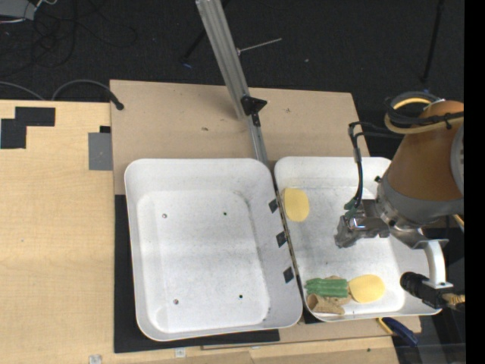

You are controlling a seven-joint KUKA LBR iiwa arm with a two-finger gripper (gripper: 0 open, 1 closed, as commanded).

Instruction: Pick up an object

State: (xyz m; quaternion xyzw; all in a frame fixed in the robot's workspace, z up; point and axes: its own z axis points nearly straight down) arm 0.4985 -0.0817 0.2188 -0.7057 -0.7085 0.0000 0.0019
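My gripper [347, 233] hangs over the middle of the right bin [326, 174], reaching in from the right under the orange wrist band. A yellow oval object [295, 204] lies at the bin's left wall, left of the gripper. Along the front wall lie a green object [328, 286], a small tan object [326, 304] below it and a yellow round object [367, 288] to their right. Nothing shows between the gripper's tips.
The left bin [201, 249] sits beside the right one, separated by a ridge with black clips [282, 237]. A metal rail [227, 59] slants up from the bins' back edge. Wooden bench surface lies to the left.
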